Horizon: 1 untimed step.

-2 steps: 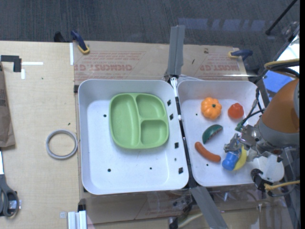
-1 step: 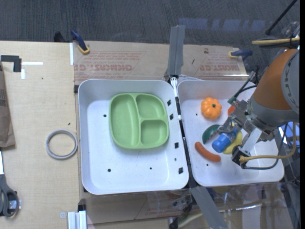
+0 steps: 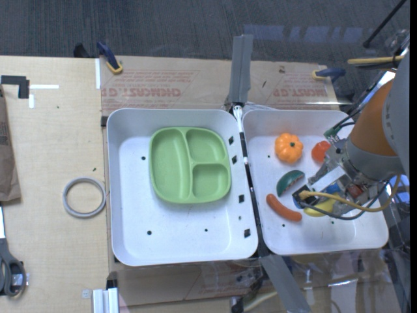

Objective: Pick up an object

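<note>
The right bin [image 3: 326,240] holds an orange toy pumpkin [image 3: 288,147], a red round piece [image 3: 320,150], a dark green wedge [image 3: 289,181] and a red sausage [image 3: 284,208]. My gripper [image 3: 330,173] reaches in from the right. It hangs low over the bin's right half, just right of the green wedge and below the red piece. A bit of something blue [image 3: 333,190] peeks out under the wrist, mostly hidden. Nothing can be seen held by the gripper.
The left bin [image 3: 127,233] carries a light green divided plate [image 3: 190,165]. On the bench to the left lie a grey tape ring [image 3: 85,196], scissors [image 3: 10,274] and a brown bag [image 3: 6,149]. A metal divider [image 3: 241,70] stands behind the bins.
</note>
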{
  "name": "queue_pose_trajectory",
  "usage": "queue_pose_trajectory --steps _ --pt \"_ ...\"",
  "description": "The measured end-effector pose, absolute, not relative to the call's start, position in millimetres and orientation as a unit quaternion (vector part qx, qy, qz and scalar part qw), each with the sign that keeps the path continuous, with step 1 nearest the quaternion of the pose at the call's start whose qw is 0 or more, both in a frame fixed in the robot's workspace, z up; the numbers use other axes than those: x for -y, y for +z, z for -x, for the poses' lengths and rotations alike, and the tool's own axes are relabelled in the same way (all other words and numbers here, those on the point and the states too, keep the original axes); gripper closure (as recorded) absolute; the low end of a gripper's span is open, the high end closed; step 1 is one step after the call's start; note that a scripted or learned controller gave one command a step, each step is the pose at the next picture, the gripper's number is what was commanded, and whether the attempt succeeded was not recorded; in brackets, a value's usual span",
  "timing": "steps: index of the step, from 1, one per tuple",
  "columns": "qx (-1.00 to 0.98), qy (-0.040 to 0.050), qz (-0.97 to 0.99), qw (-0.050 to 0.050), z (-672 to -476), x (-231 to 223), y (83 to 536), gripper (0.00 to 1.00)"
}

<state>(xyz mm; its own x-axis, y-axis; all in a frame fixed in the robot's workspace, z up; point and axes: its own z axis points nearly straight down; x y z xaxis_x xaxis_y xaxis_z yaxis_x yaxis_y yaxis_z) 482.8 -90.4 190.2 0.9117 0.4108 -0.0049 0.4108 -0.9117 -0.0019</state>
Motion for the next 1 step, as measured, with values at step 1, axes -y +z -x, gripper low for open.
queue_pose_trajectory --steps 1 --pt "0.102 0.0031 0.995 0.000 -514.9 54.0 190.2 1.00"
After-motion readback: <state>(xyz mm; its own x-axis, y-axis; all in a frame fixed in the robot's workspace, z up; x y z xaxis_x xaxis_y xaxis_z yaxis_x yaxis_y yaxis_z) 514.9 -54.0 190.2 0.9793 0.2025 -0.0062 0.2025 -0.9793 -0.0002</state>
